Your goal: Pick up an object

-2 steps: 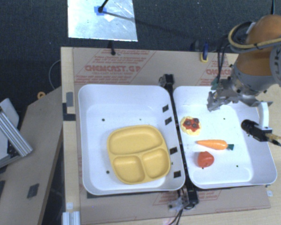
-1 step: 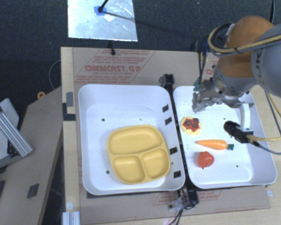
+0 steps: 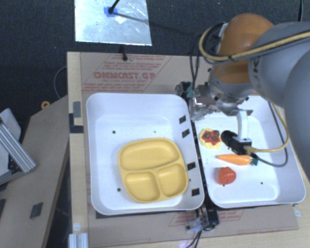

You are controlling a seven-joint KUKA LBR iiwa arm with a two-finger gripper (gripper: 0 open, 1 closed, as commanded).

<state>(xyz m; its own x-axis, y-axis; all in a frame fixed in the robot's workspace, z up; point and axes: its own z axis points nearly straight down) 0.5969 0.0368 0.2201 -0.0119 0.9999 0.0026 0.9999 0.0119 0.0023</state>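
Note:
In the right bin (image 3: pixel 279 190) lie three toy foods. A small yellow pizza slice with red toppings (image 3: pixel 211 138) is near the bin's left wall. An orange carrot (image 3: pixel 234 159) lies on its side below it. A red tomato (image 3: pixel 226 175) sits nearer the front. My gripper (image 3: pixel 197 103) hangs over the right bin's back left corner, close to the wall between the bins, up and left of the pizza slice. Nothing shows between its fingers.
The left bin (image 3: pixel 108 118) holds a yellow divided plate (image 3: pixel 152 168) with three compartments, lying toward its front right. The grey arm and its orange band (image 3: pixel 243 40) cover the right bin's back part. A cardboard sheet (image 3: pixel 124 68) lies behind the bins.

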